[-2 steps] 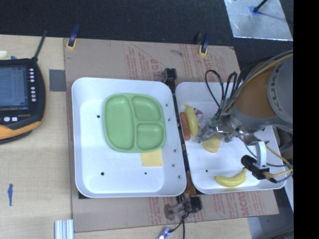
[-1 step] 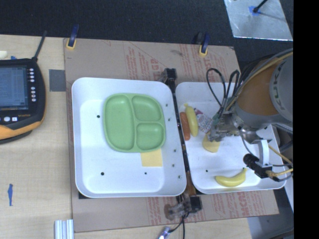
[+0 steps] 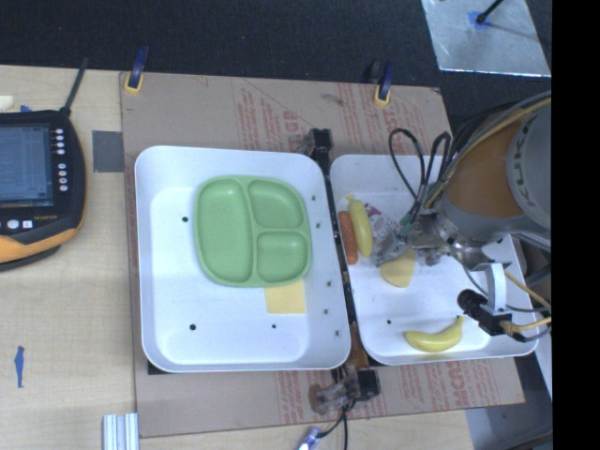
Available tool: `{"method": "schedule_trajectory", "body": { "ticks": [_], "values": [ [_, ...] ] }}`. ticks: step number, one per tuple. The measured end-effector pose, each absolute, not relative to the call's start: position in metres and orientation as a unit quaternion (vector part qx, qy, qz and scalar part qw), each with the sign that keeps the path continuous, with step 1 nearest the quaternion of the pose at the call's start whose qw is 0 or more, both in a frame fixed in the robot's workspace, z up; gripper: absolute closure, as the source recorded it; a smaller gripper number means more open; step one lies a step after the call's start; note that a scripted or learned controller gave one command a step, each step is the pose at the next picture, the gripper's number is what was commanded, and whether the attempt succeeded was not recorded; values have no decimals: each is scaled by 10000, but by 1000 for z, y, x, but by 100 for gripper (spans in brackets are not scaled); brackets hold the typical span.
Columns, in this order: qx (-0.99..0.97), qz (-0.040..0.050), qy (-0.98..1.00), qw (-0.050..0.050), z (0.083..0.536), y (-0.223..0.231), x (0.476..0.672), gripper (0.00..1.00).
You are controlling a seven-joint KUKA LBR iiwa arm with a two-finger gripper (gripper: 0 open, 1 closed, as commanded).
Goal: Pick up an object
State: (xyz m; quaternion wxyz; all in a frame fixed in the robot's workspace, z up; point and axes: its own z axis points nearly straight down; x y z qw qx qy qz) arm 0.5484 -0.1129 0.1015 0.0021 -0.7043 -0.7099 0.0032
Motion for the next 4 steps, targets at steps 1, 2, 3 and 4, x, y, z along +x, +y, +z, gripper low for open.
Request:
{"method": "schedule_trajectory", "body": {
  "ticks": [1, 2, 3, 4],
  "values": [
    [-7039, 42, -7103, 21, 112, -114, 548, 100],
    [-7036, 45, -7106, 19, 112, -114, 548, 0],
    [-7066, 20, -7076, 19, 91, -106, 541, 0],
    [-7064, 34, -7078, 23, 101, -107, 541, 100]
  ]
}}
